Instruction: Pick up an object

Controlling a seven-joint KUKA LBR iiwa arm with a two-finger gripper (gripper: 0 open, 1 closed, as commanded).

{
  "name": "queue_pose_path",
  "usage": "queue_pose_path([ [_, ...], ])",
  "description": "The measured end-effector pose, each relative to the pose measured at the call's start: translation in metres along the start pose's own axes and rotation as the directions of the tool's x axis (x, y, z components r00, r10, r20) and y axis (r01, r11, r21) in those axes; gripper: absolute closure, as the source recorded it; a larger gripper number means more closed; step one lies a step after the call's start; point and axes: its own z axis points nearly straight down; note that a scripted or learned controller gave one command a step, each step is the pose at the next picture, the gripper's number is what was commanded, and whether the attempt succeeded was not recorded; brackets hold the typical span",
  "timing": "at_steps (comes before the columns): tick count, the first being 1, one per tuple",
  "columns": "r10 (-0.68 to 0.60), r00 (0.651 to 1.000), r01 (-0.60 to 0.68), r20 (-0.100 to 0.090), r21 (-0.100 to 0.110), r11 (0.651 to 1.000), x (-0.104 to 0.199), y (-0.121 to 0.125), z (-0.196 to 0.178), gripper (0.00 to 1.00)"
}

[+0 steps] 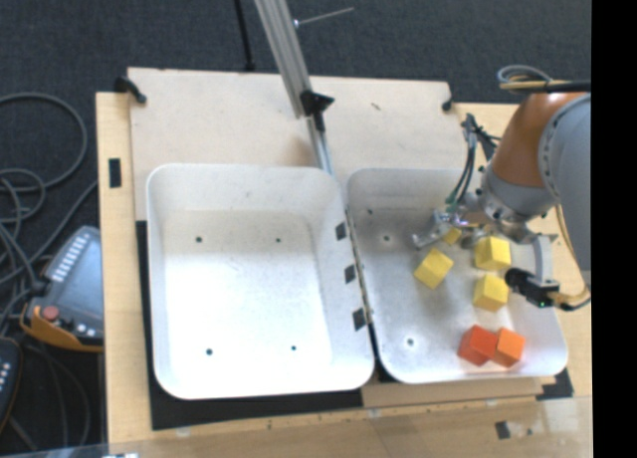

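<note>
On the left of the wooden bench [119,277] sits a shallow white plastic bin [249,287] with only a few dark specks on its floor. Just beside it on the right is the second white bin [398,346], which holds all the blocks. The leftmost of these is a yellow cube [433,269], tilted on the bin floor; right of it lie two more yellow cubes [492,253] [490,292], and nearer the front an orange block pair [491,345], the two touching.

The grey arm with its orange band [528,147] comes in from the right, and its claw [445,230] hangs low over the far part of that bin. I cannot tell whether the claw is released or clenched. The tilted yellow cube lies just nearward and slightly left of it, so the coming move is likely a short shift toward the near side.
</note>
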Motion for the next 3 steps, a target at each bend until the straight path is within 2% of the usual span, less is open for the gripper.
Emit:
queue_pose_path([
  [1, 0.004, 1.0, -0.004, 0.0, 0.008, 1.0, 0.029, -0.057, -0.004, 0.0],
  [2, 0.005, 1.0, -0.005, 0.002, 0.002, 1.0, 0.043, -0.086, -0.001, 0.0],
  [3, 0.009, 1.0, -0.009, 0.003, -0.001, 1.0, 0.041, -0.085, -0.012, 1.0],
])
